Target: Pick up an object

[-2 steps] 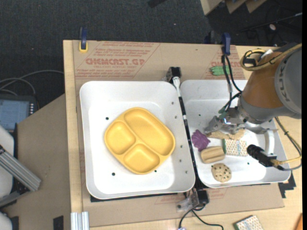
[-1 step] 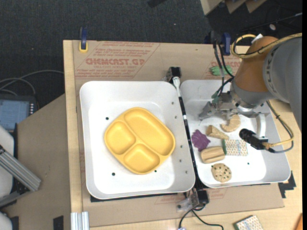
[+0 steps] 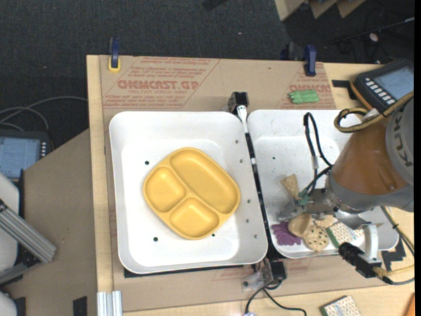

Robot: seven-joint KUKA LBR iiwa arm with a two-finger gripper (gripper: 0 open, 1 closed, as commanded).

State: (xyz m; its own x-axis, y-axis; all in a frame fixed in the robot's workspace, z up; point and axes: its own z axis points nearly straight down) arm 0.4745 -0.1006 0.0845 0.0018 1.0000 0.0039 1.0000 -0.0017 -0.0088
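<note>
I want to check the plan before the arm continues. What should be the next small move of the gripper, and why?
Probably a short, slow descent. The gripper hangs low over a cluster of small objects at the near end of the right bin, and nothing is visibly held. The yellow divided plate in the left bin lies far off, so the cluster seems the nearest target.

brown bench point(image 3: 164, 84) with two white bins point(image 3: 125, 176) side by side, green object point(image 3: 303, 97) near back edge
</note>
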